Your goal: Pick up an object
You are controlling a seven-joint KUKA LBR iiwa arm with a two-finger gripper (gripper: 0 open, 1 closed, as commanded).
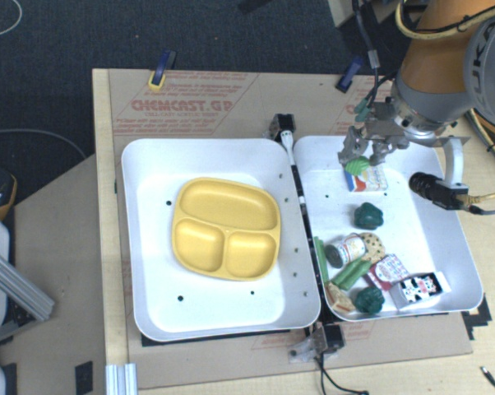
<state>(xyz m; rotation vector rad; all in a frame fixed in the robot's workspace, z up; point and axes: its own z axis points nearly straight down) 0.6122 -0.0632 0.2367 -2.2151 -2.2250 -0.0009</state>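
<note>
1. Two white bins side by side on the bench, camera view from above at a slant. Left bin (141,245) holds a yellow divided tray (226,227), three compartments, sitting roughly centre.
2. Right bin (461,253) holds the clutter. Arm (445,48) comes in from the right, orange band above the wrist.
3. Gripper (364,161) is over the upper part of the right bin, pointing down.
4. Fingers are clamped on a small green object (359,168); it sits between the tips, just above a white card with red and blue print (369,181) lying on the bin floor.
5. Dark green lump (367,216) lies alone mid-bin, apart from the gripper.
6. Pile at the bin's near-left corner: a small jar (346,249), a green stick-shaped item (348,273), a spotted cookie-like piece (371,245), another dark green lump (368,300), all touching or overlapping.
7. Just right of the pile: a pink packet (391,268) and a black-and-white patterned box (418,287), near the bin's front edge.
</note>
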